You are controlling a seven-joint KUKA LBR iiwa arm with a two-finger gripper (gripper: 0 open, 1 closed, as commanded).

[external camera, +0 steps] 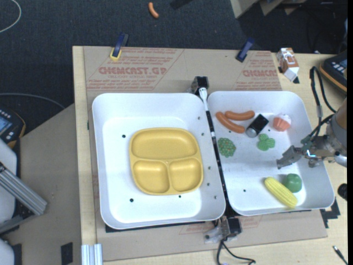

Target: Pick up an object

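The right white bin [242,197] holds several toy foods. My gripper [295,152] hovers low over its right side, fingers open with nothing between them. Just below it lie a green pepper [292,182] and a yellow corn cob [280,192]. To its left is a green broccoli piece [266,142]. Farther back lie two orange sausages [234,119], a black cylinder [256,126] and a red-and-white piece [281,122]. A second green floret [226,147] rests near the bin's left wall.
The left white bin [110,192] holds a yellow divided plate [165,160]. A black divider [212,142] runs between the bins. Cables and a small box [288,62] sit at the bench's right back. The arm's wrist [336,142] crosses the right bin's edge.
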